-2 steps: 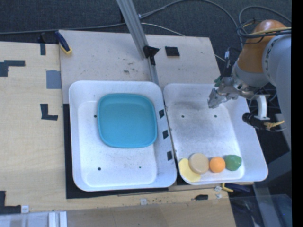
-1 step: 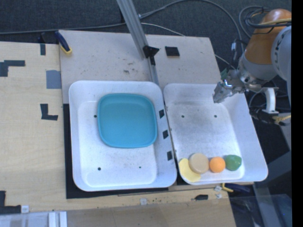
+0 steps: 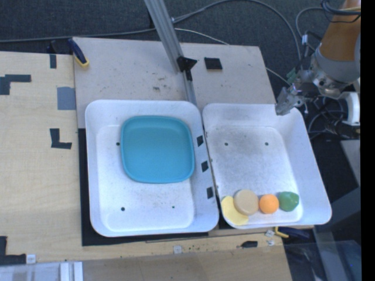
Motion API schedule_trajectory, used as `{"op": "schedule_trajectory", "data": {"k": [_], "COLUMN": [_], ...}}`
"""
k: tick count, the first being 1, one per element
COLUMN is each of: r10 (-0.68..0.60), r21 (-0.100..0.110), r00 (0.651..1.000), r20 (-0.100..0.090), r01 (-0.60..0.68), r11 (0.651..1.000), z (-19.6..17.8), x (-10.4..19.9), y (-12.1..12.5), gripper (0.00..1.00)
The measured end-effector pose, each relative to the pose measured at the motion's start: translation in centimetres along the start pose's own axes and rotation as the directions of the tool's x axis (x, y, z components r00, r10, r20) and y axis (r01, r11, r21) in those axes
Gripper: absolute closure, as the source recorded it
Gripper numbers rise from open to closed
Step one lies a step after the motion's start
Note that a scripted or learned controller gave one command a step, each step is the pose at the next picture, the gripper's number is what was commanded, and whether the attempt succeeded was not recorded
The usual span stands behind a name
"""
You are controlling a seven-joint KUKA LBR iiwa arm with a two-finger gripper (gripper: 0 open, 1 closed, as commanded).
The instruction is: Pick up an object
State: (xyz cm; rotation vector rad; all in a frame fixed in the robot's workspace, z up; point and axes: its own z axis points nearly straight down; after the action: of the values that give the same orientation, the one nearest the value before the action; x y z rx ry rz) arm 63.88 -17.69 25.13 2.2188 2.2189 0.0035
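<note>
Gripper (image 3: 285, 103), its state impossible to tell, hangs over the right bin's (image 3: 304, 157) far corner; orange ball (image 3: 268, 204) lies along the near wall.

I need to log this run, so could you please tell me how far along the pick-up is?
Nothing looks done yet. The gripper hangs over the right bin's far right corner, away from everything. The orange ball, green piece, tan disc and yellow piece lie along the near edge.
</note>
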Motion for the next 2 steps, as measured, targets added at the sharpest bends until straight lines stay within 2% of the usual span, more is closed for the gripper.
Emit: {"op": "schedule_trajectory", "data": {"k": [1, 2], "r10": [-0.001, -0.004], "r21": [0.0, 0.004], "r00": [1.0, 1.0], "r20": [0.0, -0.002], "r01": [0.001, 0.004], "r11": [1.0, 1.0], "z": [-4.8, -4.8], "x": [0.0, 5.2], "y": [0.1, 0.2], "gripper": [1.0, 1.0]}}
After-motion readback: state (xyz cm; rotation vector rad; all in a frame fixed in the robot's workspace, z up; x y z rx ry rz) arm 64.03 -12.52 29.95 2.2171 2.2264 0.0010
